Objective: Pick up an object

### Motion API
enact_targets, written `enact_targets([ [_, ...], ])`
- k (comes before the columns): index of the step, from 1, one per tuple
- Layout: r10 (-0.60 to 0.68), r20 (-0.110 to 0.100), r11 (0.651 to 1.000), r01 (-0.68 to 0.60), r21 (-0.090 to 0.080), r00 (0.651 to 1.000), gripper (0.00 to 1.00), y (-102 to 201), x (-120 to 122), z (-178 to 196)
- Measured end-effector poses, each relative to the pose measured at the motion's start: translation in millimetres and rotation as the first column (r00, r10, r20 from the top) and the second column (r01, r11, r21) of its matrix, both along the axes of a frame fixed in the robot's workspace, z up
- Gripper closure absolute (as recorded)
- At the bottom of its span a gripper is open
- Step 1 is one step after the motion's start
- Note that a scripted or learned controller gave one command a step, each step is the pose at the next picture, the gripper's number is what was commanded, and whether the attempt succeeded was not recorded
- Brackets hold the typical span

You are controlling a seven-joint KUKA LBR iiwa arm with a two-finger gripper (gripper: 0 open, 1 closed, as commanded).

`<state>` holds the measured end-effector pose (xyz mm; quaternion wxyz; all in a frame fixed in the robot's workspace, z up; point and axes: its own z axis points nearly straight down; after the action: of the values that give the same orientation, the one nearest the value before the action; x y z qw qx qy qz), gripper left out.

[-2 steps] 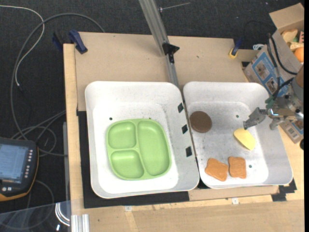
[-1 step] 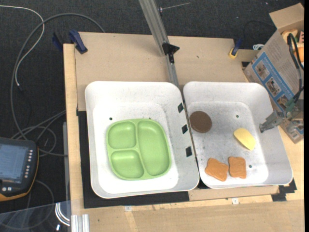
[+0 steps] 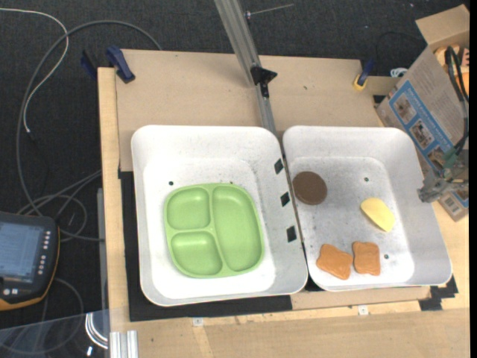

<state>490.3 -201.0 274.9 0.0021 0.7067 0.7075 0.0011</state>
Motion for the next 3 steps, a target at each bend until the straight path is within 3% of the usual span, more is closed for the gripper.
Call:
enact_targets([
  [1, 0.003, 0.0, 1.0, -0.003, 0.001, 1.0, 1.0, 20.2, -1.4, 21.8],
  [2, 0.001, 0.007, 1.0, -0.001, -0.004, 1.0, 1.0, 1.2, 29.1, 93.6],
  [3, 0.003, 0.008, 1.0, -0.003, -0.003, 1.0, 1.0, 11.5, 77.6, 215.3],
])
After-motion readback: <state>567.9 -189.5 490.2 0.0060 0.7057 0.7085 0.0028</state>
